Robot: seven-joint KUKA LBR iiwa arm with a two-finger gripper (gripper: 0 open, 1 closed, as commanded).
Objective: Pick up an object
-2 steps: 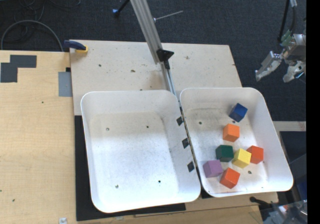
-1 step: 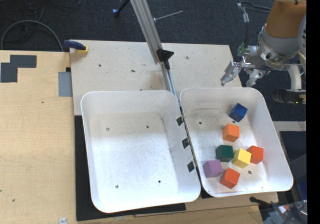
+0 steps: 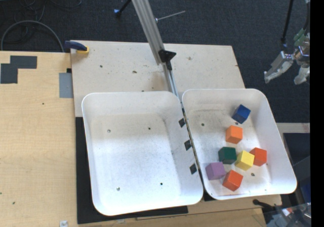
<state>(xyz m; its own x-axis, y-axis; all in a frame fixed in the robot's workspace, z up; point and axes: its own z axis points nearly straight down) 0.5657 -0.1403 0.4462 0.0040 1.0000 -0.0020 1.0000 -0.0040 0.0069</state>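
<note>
Your gripper (image 3: pixel 283 66) hangs out past the right edge of the bench (image 3: pixel 126 64), off above the dark floor and well apart from both bins, and from this angle I cannot tell how the jaws stand or whether anything sits between them. Look down to the right bin (image 3: pixel 273 120) and you have seven cubes to choose from, all gathered in its right half. The blue cube (image 3: pixel 241 114) sits farthest back, alone near the far right corner. Just in front of it comes an orange cube (image 3: pixel 234 134). Nearer the front edge the rest bunch up: the green cube (image 3: pixel 228 154) sits beside the yellow cube (image 3: pixel 245 160), which looks to be touching the red cube (image 3: pixel 258 156) on its right. In front of those, the purple cube (image 3: pixel 215 171) sits on the left and a second orange-red cube (image 3: pixel 233 180) lies closest to the bin's front edge. The left bin (image 3: pixel 91 120) lies alongside, its wall meeting the right bin's wall down the middle of the bench, and a slanted metal rail (image 3: pixel 148 21) runs from the far side towards that seam.
</note>
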